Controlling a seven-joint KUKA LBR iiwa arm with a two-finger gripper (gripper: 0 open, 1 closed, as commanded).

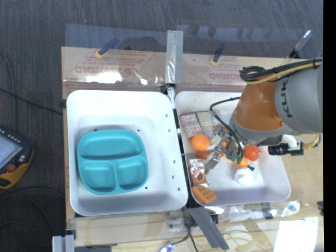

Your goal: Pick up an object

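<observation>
The right bin [273, 190] holds several small objects. An orange ball [199, 142] lies near its left wall, with two printed packets [193, 123] behind it. A small wrapped snack [197, 171] and a brown block [203, 194] lie toward the front left corner. A red and orange toy [251, 153] and a white bottle [243, 177] sit to the right. My gripper [219, 152] hangs low over the middle of this bin, just right of the orange ball and left of the red toy. I see nothing held in it.
The left bin [157, 106] holds a teal divided plate [111, 159]. The arm's orange band and grey body [262, 109] cover the back right of the right bin. A metal divider [174, 56] stands behind the bins. A handheld controller [11, 161] lies at far left.
</observation>
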